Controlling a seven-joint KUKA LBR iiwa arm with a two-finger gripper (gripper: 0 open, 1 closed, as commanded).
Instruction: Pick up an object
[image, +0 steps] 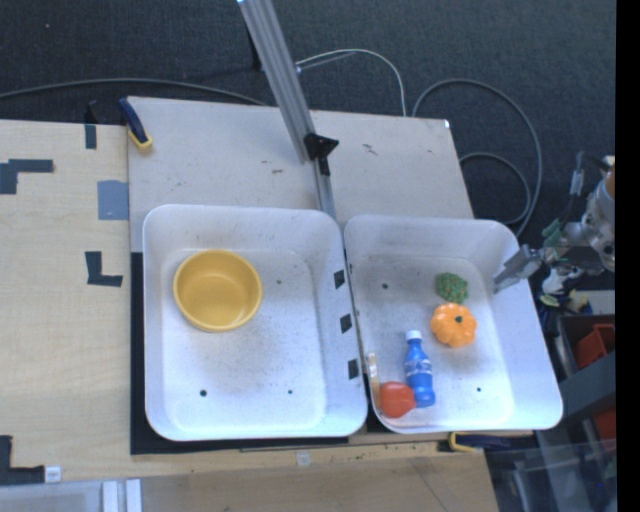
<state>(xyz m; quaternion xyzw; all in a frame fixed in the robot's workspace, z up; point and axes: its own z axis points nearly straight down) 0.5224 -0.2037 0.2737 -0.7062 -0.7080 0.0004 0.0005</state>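
Observation:
The right bin (500, 400) holds a green lumpy item (452, 288), an orange pumpkin-shaped toy (453, 325), a blue bottle with a white cap (418, 370) and a red round item (396, 399). In the left bin (250, 400) a yellow bowl (217, 290) sits upright at the left side. My gripper (518, 267) hangs over the right bin's upper right rim, to the right of the green item and apart from every object. Nothing shows in its grasp.
A slanted metal pole (285, 75) with a black clamp crosses the bench behind the bins. A thin pale stick (371, 368) lies by the right bin's left wall. Cables loop on the dark floor beyond the bench.

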